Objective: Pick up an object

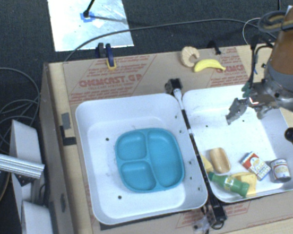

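Two white bins side by side on a brown bench (131, 78). In the left bin (94, 147), just one big thing: a blue plate (149, 159) with three little parts, lying flat near the middle.

Over the right bin (209, 105), up in its far half, the tool (247, 112) on the end of the grey and orange arm (289, 63). Reaching in from the right side. Fingers spread apart, with nothing pinched between them. Only bare white bin floor under the tool.

Things to pick up, all crowded along the near edge of the right bin, well apart from the tool:
- a tan, bread-like lump (220, 158), near the wall between the bins
- a small yellow piece (206, 162) just beside it, on its left
- a green bottle (227, 182) lying on its side, in front of the tan lump
- a yellow block (246, 182) touching the bottle's right end
- a red and white box (255, 165), a bit to the right
- a small round can (280, 170), standing up near the right corner

Outside the bins, on the far part of the bench: a yellow banana (208, 65), and a pale round thing (189, 55) just beside it. Too small to tell what kind of thing. Farther left, a blue and yellow clamp (108, 54) at the bench's far edge.

Black wires (6, 105) on the dark floor to the left.
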Controlling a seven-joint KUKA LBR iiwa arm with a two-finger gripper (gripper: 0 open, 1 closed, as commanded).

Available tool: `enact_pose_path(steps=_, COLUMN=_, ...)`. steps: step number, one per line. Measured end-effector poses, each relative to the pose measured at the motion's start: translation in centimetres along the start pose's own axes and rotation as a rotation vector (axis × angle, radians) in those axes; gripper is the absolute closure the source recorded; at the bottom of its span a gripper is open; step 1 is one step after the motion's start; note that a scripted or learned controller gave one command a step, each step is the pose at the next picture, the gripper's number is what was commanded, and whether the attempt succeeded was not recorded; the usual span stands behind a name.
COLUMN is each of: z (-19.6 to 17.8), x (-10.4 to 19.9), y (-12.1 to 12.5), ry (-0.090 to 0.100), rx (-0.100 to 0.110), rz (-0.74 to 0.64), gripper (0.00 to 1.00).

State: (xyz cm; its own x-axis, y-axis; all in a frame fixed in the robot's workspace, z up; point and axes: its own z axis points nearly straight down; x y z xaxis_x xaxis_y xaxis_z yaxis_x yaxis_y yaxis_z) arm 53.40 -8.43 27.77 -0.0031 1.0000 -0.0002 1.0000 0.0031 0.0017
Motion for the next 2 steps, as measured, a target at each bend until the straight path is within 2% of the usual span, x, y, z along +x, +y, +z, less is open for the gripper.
enact_pose_path(steps=1, z=16.4, x=-7.0, y=-4.9, ry=0.0, rx=0.004, rz=0.003, gripper=0.0)
enact_pose_path(steps=2, z=19.3, x=-10.6, y=-4.8, ry=0.0, rx=0.0, rz=0.003, gripper=0.0)
